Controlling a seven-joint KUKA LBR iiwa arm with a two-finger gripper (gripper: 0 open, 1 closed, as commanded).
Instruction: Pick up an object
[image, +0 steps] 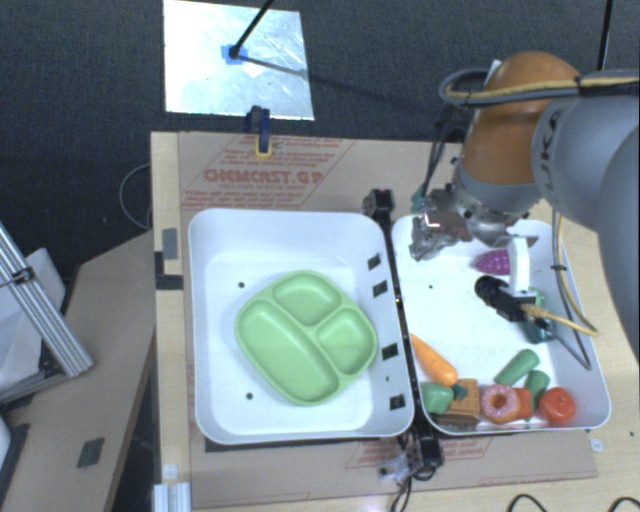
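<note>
Nothing looks picked up yet: the gripper (432, 232) hovers over the right bin (440, 300), jaws unreadable, toy food (497, 397) lying along its near edge

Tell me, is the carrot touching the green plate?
Apart. The camera view shows the carrot in the right bin and the green plate in the left bin, with both bin walls between them.

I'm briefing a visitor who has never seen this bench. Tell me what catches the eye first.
The green divided plate lies alone in the left bin. A bright cluster of toy food fills the right bin's near edge: carrot, donut, tomato. Above that bin's far end looms the grey arm with its pincer.
</note>
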